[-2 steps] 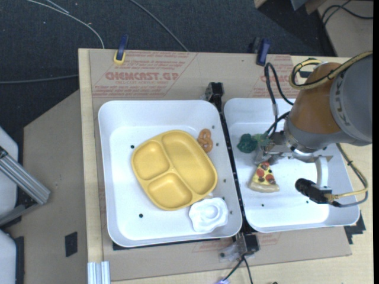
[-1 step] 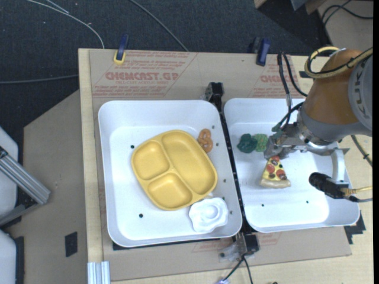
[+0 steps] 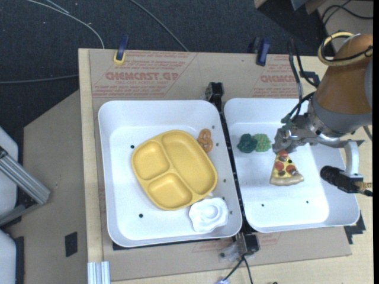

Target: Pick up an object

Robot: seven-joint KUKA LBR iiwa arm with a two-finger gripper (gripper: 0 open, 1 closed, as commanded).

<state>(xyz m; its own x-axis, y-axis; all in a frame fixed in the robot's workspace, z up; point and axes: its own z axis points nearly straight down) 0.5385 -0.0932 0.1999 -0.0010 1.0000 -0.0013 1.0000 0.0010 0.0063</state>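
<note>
From above, the surface [image 3: 89, 158] carries two white bins side by side. The left bin [image 3: 112, 176] holds a yellow tray [image 3: 173, 169] with three compartments, lying at a slant near the middle. A small pretzel [image 3: 205, 139] sits just beside the tray's upper right edge, and a white cup [image 3: 208, 213] lies against its lower right corner, close to the bin's front wall. In the right bin [image 3: 314, 209] there is a green broccoli [image 3: 254, 142] near the left wall, and just to its right and a little lower a pizza slice [image 3: 286, 170] with red spots on top, its point toward the back. The arm [image 3: 346, 93] comes in from the right, its orange band above the grey wrist, and the pincer [image 3: 284, 142] hangs over the right bin, between the broccoli and the point of the slice, right at the slice's tip. I cannot tell from here how the pincer is set or whether it has hold of anything. A black piece [image 3: 337, 178] of the arm sticks out over the bin's right side. Blue clamps [image 3: 121, 49] pin the board at the back edge.
</note>
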